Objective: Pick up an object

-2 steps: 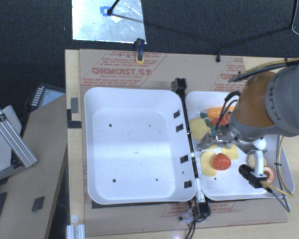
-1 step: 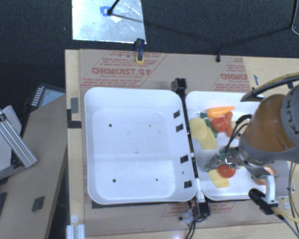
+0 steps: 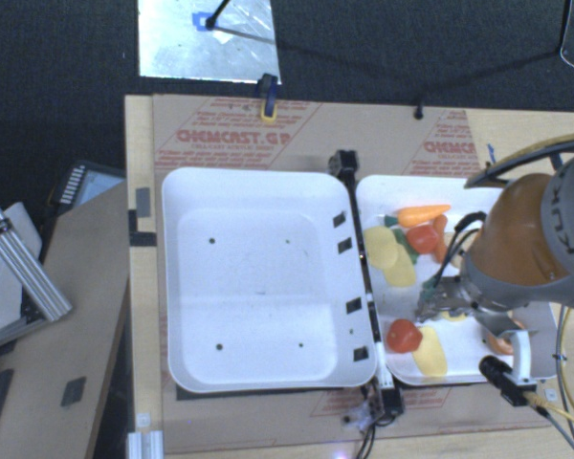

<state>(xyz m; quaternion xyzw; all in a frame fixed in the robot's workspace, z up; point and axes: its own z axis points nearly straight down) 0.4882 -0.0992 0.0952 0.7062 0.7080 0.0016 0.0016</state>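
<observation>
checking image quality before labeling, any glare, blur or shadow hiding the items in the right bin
Camera view: soft and a little grainy throughout; the claw is a dark, blurry mass, its detail lost. Strong glare falls on the shiny sheet at the top, away from the bins. The right bin is evenly lit; the red tomato and carrot read clearly.

left bin: white plastic, smooth, faintly glossy
right bin: the same white plastic
bench top: brown printed cardboard, matt
toy tomato: red, glossy plastic look
arm band: orange, smooth, satin
floor: dark, rough carpet
</observation>
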